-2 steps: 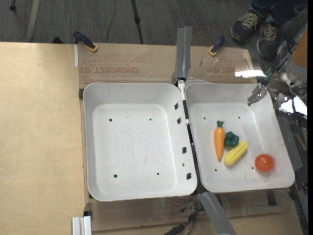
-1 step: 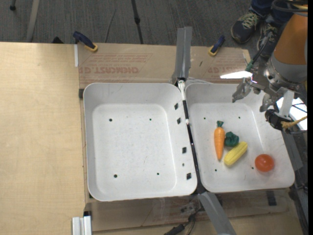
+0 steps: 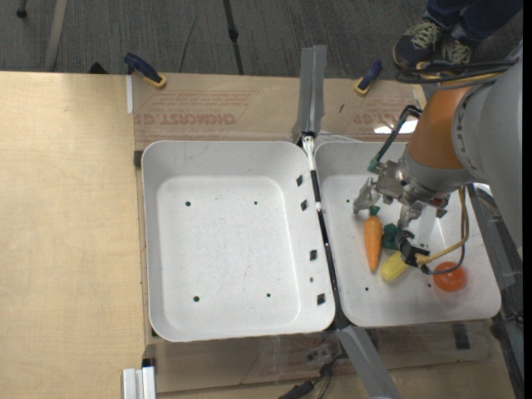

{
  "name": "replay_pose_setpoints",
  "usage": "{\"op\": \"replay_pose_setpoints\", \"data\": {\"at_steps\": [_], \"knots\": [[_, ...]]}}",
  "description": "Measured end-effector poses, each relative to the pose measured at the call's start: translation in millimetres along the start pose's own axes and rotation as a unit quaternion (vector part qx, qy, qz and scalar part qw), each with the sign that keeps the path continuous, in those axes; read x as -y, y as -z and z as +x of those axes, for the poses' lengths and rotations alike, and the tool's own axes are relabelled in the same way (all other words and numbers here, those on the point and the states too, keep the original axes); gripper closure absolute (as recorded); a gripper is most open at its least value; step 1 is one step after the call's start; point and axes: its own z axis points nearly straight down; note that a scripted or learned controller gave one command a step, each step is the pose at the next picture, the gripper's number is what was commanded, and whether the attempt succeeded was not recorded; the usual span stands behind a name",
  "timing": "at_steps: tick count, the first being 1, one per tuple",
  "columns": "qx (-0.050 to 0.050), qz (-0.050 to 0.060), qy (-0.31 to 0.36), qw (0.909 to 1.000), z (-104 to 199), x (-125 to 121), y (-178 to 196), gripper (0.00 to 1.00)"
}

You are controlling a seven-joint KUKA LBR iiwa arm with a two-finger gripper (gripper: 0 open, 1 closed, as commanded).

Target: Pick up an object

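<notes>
In the right-hand shallow white plastic bin (image 3: pixel 465 310), toward its near right part, lies a round orange-red ball-like object (image 3: pixel 450 278), with a thin yellow cable looping just beside it. Left of that sits a small yellow rounded plastic piece (image 3: pixel 393 268), touching or nearly touching a dark green block-like item (image 3: pixel 391 239) just beyond it. Left again lies the slim orange plastic carrot (image 3: pixel 373 242), its length running near to far, its far tip pointing up toward the two-finger gripper (image 3: pixel 386 209).

The gripper hangs over this cluster, just beyond the carrot's far end. Its two fingers are spread apart: one grey finger (image 3: pixel 365 198) comes down left of the carrot's tip, the other reaches toward the green item and the yellow piece. Nothing is seen pinched between them. Whether either finger touches the carrot cannot be told.

The grey arm with its orange band (image 3: pixel 439 131) enters from the right, over the bin's far right corner.

The left-hand shallow white bin (image 3: pixel 154 223) stands beside the first one, their rims meeting along a central divider; its floor shows a few small dark dots.
</notes>
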Motion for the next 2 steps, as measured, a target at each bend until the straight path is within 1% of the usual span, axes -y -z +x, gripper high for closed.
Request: {"op": "replay_pose_setpoints", "data": {"at_steps": [1, 2], "knots": [[0.001, -0.001, 0.041, 0.9992, -7, -78, 131, 0.0], [0.001, 0.001, 0.009, 1.0, 20, 3, 110, 0.0]]}}
